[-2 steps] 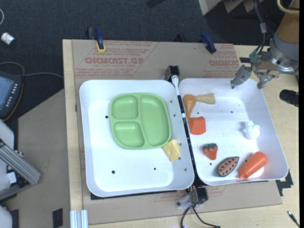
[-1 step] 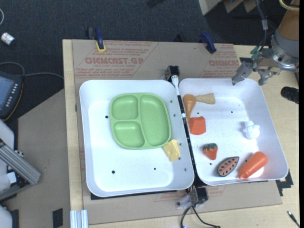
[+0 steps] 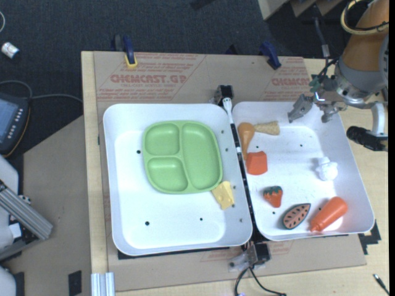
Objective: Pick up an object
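Poised over the far right corner of the right bin (image 3: 345,159): the gripper (image 3: 313,111), fingers spread open and slanting down, nothing between them. Nearest to it, just left and slightly toward the camera, an ice-cream cone (image 3: 268,127) lying flat on the bin floor, long axis roughly left-right, tapered tip pointing right toward the gripper, apart from the fingers. Touching the cone's left end, an orange drumstick-shaped piece (image 3: 246,134), long axis running toward the camera, wide end at the far side, close against the bin's left wall. Below that, a squat orange-red block (image 3: 257,163). Farther toward the camera, a small strawberry (image 3: 273,195) with a green top, upright. Along the near edge, a dark brown oval slice with orange marks (image 3: 296,215), tilted up to the right, and just beside it a carrot (image 3: 328,214), long axis slanting the same way, thick end upper right. Near the right wall, a small white lumpy object (image 3: 324,169), well apart from the rest. In the left bin (image 3: 123,184), a green divided plate (image 3: 182,156) with three compartments, nothing in them, set toward the far right part of the bin. Touching the plate's near right corner, a yellow wedge (image 3: 224,194) close to the wall between the bins.
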Robot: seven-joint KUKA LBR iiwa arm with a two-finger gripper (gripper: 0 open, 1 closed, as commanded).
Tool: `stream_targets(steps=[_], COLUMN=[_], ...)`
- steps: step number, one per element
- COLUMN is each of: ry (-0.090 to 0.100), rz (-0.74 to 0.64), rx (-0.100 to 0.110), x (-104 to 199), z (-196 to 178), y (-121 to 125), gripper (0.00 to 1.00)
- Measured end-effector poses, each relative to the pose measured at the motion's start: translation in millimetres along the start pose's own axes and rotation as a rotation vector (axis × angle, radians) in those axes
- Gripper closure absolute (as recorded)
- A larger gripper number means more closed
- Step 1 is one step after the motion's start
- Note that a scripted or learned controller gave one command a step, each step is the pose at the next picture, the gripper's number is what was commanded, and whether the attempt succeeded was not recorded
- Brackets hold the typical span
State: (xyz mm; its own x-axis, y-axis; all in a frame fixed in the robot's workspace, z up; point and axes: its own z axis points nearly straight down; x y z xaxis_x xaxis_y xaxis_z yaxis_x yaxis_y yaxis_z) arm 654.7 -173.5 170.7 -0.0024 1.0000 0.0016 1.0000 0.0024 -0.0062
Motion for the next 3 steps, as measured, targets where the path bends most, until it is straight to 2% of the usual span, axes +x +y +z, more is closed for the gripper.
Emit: stream_targets(steps=[2,3], ry=[0.000,-0.002], rz=[0.001,0.000], rx=[0.001,-0.006], x=[1,1], z=[89,75], y=[-7,-5], gripper=[0.00,1.00])
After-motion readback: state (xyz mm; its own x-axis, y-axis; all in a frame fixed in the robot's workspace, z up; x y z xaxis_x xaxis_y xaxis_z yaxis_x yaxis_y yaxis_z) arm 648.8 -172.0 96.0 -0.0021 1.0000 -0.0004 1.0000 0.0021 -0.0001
